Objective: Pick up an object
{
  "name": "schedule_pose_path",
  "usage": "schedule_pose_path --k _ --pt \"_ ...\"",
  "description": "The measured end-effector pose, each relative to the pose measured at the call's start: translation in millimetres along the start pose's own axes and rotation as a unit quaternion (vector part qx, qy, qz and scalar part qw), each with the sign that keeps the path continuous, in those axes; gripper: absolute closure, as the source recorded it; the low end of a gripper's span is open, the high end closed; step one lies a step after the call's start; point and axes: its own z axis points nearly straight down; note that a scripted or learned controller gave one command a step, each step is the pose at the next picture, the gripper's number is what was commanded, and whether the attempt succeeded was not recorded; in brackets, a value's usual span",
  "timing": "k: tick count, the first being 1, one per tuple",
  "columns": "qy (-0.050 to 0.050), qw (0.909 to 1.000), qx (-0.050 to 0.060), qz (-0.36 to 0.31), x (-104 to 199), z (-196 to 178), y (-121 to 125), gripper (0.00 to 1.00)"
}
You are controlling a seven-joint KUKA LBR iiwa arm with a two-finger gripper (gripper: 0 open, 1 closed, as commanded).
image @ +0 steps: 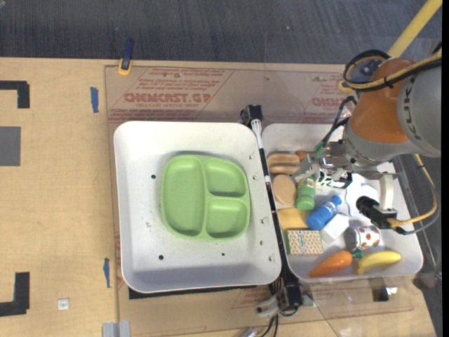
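From the camera view I see the gripper low over the right bin, toward its 12 o'clock end; I cannot tell its state. Just at its 7 o'clock stands a green bottle, long axis running 12 to 6. At the bottle's 4 o'clock lies a blue bottle, pointing toward 1 o'clock. A carrot and banana lie along the 6 o'clock wall, both lengthwise 9 to 3. The left bin holds a green divided plate.
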Motion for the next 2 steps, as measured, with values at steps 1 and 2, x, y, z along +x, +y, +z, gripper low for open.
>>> schedule_pose_path --k 1,2 --pt "0.000 1.0000 -0.004 0.008 -1.0 0.8 0.8 0.00" --pt "-0.001 0.9998 -0.009 0.017 -0.9 1.3 -0.2 0.00"
